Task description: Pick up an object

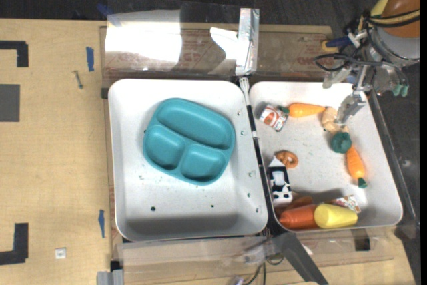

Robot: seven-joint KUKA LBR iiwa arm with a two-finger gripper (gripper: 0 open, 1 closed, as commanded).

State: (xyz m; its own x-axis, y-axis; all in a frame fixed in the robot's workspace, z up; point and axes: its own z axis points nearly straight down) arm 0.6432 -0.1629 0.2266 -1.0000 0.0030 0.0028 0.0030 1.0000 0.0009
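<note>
My gripper (345, 115) hangs over the far right part of the right bin (387, 177). Its tip is beside a small beige object (327, 119) and just above a dark teal object (341, 141). An orange carrot (305, 110) lies to its left, with a red and white can (272, 117) further left. A second carrot (355, 163) lies below the teal object. Nothing is seen held by the gripper.
The left bin (127, 163) holds a teal divided plate (189, 139). In the right bin there are also a pretzel (285, 158), a black and white toy (281, 184), a red-orange piece (297, 215), a yellow piece (335, 215) and a small wrapped item (347, 203). Cables (340, 53) trail near the wrist.
</note>
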